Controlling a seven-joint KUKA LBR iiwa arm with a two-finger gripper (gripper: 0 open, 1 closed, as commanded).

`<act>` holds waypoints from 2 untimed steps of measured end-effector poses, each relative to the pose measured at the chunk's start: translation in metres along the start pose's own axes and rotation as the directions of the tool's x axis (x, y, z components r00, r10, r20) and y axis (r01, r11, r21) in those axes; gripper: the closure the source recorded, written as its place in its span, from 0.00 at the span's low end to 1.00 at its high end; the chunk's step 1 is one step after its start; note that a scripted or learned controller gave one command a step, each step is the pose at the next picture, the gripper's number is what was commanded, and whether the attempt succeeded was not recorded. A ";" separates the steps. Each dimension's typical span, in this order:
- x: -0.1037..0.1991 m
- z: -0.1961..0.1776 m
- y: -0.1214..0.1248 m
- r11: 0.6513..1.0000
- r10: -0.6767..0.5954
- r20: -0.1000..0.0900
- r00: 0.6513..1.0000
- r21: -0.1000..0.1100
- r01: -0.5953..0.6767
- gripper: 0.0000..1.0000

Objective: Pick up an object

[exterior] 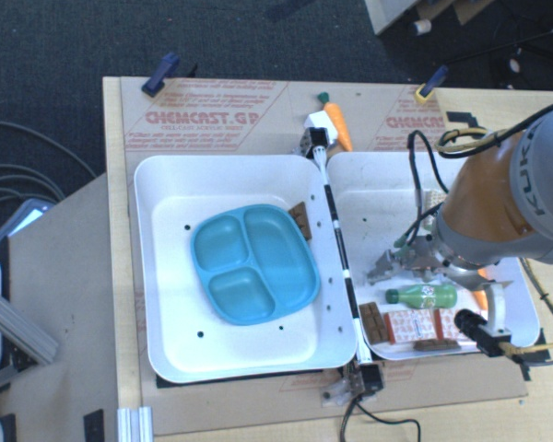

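In the right bin (350, 168), just beside the pincer (394, 263), whose opening the arm hides so it cannot be told, lies a small green bottle (422, 296) on its side, probably light, stiff and slippery, best taken across its middle.

From here my arm (498, 191) runs off the right edge and covers much of the right bin (378, 168). I cannot make out the gripper's fingers beneath it.
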State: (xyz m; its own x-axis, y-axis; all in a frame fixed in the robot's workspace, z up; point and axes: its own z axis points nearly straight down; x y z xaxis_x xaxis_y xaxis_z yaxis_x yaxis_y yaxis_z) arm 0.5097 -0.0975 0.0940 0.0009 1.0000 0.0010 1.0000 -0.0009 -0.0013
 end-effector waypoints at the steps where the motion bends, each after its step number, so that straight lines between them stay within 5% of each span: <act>1: -0.024 0.010 -0.031 1.000 0.000 0.001 1.000 0.000 0.000 0.00; 2: -0.024 -0.001 -0.029 1.000 0.000 0.001 1.000 -0.005 0.000 1.00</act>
State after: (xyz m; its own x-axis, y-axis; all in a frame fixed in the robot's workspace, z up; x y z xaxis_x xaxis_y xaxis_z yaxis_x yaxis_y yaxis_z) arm 0.4804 -0.1212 0.0949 0.0004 1.0000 -0.0005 1.0000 -0.0004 0.0037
